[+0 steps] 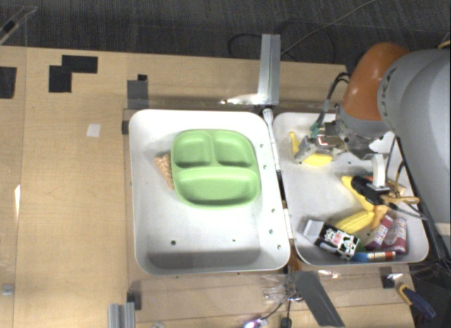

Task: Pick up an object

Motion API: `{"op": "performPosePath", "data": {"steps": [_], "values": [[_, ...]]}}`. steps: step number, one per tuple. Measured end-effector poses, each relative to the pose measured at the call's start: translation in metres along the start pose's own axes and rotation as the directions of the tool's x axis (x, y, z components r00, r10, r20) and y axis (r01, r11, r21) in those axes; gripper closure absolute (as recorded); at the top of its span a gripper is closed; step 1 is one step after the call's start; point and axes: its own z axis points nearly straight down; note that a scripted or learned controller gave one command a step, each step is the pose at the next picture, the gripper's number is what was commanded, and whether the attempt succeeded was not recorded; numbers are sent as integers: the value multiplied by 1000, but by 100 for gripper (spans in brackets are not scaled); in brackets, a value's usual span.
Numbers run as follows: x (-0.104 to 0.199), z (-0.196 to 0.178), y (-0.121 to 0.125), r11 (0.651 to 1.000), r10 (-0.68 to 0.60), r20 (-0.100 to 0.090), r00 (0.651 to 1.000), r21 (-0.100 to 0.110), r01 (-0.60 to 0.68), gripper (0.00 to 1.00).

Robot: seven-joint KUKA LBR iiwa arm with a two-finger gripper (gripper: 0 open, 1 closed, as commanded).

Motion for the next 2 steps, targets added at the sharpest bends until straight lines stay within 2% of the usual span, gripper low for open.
{"op": "performPosePath", "data": {"steps": [1, 2], "values": [[-2, 0, -2, 980, 200, -2, 980, 2, -200, 0], [1, -13, 1, 982, 189, -2, 982, -5, -189, 100]]}}
